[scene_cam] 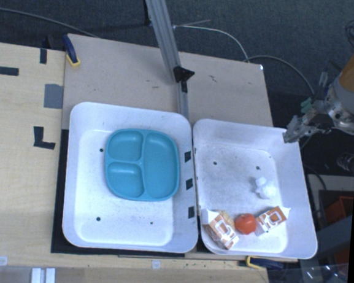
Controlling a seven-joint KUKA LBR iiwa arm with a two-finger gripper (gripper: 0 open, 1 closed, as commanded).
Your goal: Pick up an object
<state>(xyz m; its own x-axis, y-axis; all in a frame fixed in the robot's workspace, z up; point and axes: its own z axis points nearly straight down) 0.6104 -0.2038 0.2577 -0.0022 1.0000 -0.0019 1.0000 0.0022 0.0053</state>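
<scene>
In the right bin point(227, 136) several small objects lie near the front edge: a red tomato-like ball point(245, 223), an orange and white packet point(221, 229) to its left, and another orange and white packet point(272, 218) to its right. A small white lump point(262, 186) rests a little farther back. My gripper point(293, 131) hovers at the bin's far right corner, above the rim and well away from the objects, with nothing seen between its fingers.
The left bin point(78, 178) holds a blue divided plate point(143, 164). A metal pole point(168, 35) slants down to the gap between the bins. Cables run across the dark floor behind the bench.
</scene>
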